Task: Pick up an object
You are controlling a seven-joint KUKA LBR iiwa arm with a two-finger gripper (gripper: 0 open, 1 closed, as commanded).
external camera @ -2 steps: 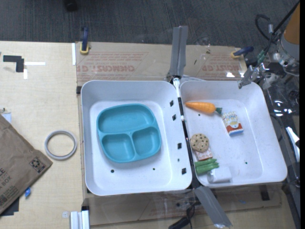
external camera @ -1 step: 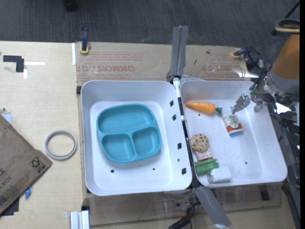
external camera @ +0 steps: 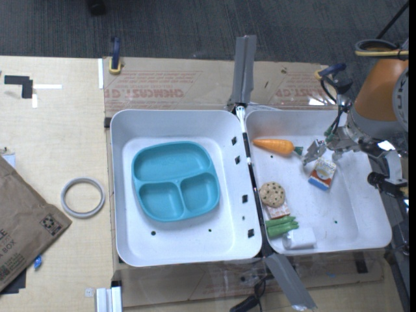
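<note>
Gripper: over right bin, finger state cannot tell. Small carton: just below and beside, tilted. Carrot: to camera-left, long axis crosswise.

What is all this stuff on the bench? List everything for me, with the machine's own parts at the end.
Bins: two, white, side by side on the bench.
Divided plate: one, light blue, three compartments, in the left bin.
Toy carrot: one, orange with a green end, top of the right bin.
Cookie: one, tan with dark chips, left side of the right bin.
Green toy vegetable: one, below the cookie.
White block: one, near the right bin's front edge.
Small carton: one, white with red and blue, right bin, just below the hand.
Tape ring: one, grey, on the bench left of the bins.
Cardboard box: one, brown, far left.
Arm: one, grey and orange, entering from the right.
Hand: one, metallic, over the right bin.
</note>
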